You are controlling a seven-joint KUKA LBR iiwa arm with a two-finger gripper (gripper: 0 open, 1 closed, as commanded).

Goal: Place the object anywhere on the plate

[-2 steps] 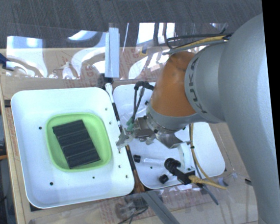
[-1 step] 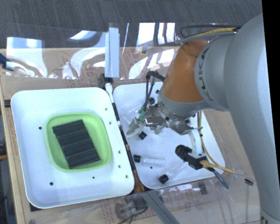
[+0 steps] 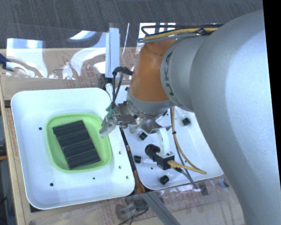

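A dark ribbed rectangular block (image 3: 76, 144) lies flat on the lime-green plastic plate (image 3: 102, 149) in the left white bin (image 3: 34, 191). The two-finger gripper (image 3: 107, 126) hangs over the plate's right rim, just beside the block; whether its jaws are parted cannot be told.

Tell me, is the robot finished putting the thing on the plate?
It looks almost finished. Done: the dark ribbed rectangular block lies flat on the green square plate in the left white bin. In hand: nothing visible; the grey arm's gripper hovers at the plate's right edge, beside the block, not touching it. Left: probably just pulling the arm away.
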